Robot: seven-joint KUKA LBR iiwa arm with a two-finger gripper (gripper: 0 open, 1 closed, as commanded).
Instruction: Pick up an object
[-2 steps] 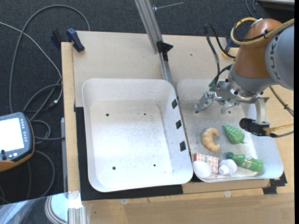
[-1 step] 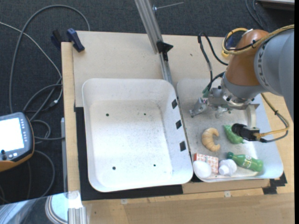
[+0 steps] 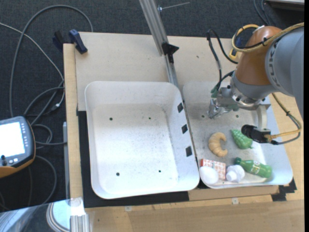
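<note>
Here croissant [image 3: 218, 144] upright, long axis near-far, curving left.

Right bin [image 3: 285, 170] holds the objects: tan croissant [image 3: 218, 144] mid-bin, curved; small green toy [image 3: 241, 139] just beside it; green bottle [image 3: 254, 167] lying flat near front rim; red-white packet [image 3: 213, 166], white round piece [image 3: 208, 175] at front corner.

**Surfaces and Finishes**

Matt pale wood on the bench [image 3: 120, 57] — smooth, faintly speckled. Glossy white plastic for both bins [image 3: 135, 144], dusted with dark specks. Shiny green plastic on the bottle [image 3: 255, 167]. Brushed metal along the slanted rail [image 3: 155, 23] — orange band [image 3: 256, 57] glossy.
</note>
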